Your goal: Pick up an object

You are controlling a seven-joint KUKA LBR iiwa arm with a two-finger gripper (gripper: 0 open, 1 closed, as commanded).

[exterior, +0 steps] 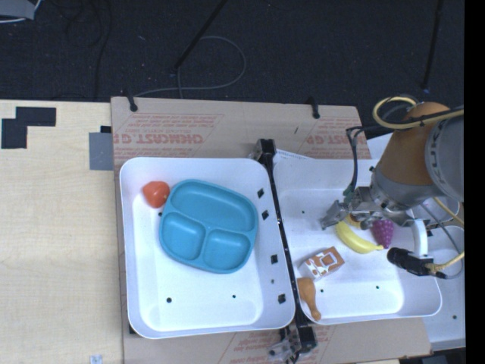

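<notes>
Left bin (144,309): it sat on the left half of the bench, white and shallow, with two things inside
Orange-red ball (156,193): up in the left bin's far left corner it lay, just beside the blue tray's edge
Blue tray (208,225): a three-compartment dish, it took the middle of the left bin, tilted a little in the view
Divider (276,233): the two bins met along a dark strip running from far to near
Right bin (379,305): white too, and this was where the action was
Brown piece (309,295): it rested at the near left corner of the right bin, against the wall
Small carton (324,263): orange and white, it lay just above the brown piece, apart from the fruit
Banana (358,239): yellow, it lay mid-bin, directly under the gripper, touching the purple grapes
Purple grapes (383,230): they sat right beside the banana, on its right
Gripper (339,214): down low over the banana's left end, its grey fingers looked parted, nothing seen pinched between them
Arm (413,154): grey with the orange band, it came in from the right over the right bin
</notes>
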